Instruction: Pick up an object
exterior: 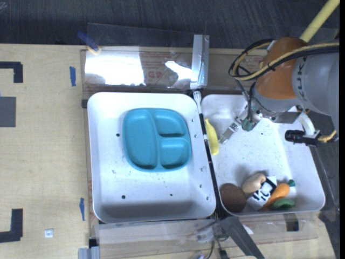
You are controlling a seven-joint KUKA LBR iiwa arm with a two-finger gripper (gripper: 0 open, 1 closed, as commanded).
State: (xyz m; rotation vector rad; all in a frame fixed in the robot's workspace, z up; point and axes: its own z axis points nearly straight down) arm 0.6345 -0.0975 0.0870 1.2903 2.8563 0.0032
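My gripper (230,133) hangs over the upper left part of the right bin (302,166), pointing down and to the left. Just to its left, a yellow banana-shaped object (212,137) lies against the bin's left wall, apart from the gripper. Along the bin's front edge sits a cluster: a brown round object (233,196), a tan piece (254,182), a black-and-white object (264,193) and an orange carrot with green leaves (280,193). Nothing shows in the gripper.
The left bin (102,161) holds a blue divided plate (157,138). A clear panel and a metal upright (199,61) stand behind the bins. The arm's orange band (277,69) and cables hang over the right bin's back edge.
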